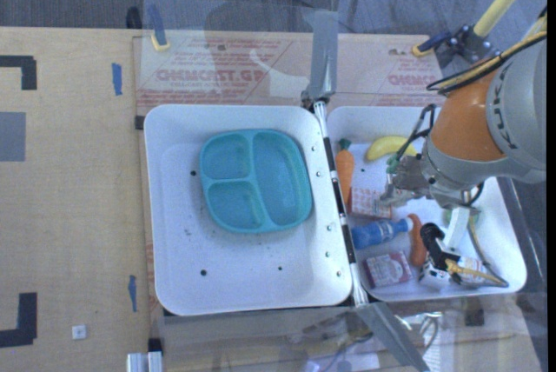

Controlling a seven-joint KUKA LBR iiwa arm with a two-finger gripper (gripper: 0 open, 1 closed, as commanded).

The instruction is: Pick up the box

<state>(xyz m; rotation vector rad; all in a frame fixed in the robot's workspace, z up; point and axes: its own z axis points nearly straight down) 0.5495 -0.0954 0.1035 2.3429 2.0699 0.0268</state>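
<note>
A small flat box (368, 204) with red and white print lies in the right bin (508, 227), between the orange carrot (346, 176) and my gripper (398, 189). The gripper hangs low over the box's right end, coming in from the right under the orange-banded wrist. Whether it touches the box cannot be seen, since the wrist hides the contact.
Also in the right bin are a banana (385, 148) at the back, a blue bottle (378, 233), a reddish clear-wrapped packet (388, 269) at the front and a small orange item (417, 242). The left bin (174, 275) holds a teal divided plate (255, 181).
</note>
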